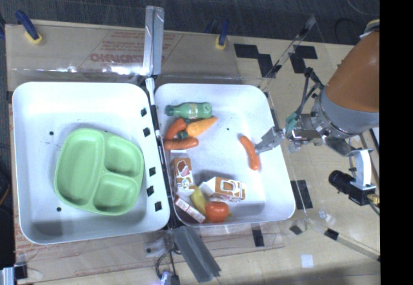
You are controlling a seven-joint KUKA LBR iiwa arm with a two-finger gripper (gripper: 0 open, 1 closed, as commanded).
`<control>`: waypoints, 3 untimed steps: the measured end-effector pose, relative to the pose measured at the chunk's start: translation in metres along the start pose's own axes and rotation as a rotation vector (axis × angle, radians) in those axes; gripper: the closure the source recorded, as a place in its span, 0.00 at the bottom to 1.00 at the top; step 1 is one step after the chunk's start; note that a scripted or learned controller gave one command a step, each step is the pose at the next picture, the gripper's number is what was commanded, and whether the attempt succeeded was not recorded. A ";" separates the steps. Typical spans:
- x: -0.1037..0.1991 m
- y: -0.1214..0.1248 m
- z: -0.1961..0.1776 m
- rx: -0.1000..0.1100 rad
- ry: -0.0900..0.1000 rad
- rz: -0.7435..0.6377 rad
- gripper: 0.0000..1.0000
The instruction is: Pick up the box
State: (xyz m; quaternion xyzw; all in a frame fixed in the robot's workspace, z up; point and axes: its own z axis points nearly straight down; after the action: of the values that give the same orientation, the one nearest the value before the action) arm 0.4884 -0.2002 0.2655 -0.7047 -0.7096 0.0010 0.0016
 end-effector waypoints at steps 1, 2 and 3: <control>0.087 0.011 0.129 0.003 0.001 0.381 0.00; 0.100 0.007 0.162 -0.031 -0.005 0.479 0.00; 0.102 0.010 0.151 -0.034 0.000 0.472 1.00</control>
State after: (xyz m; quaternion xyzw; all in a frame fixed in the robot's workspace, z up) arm 0.4973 -0.0977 0.1144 -0.8509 -0.5251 -0.0105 -0.0108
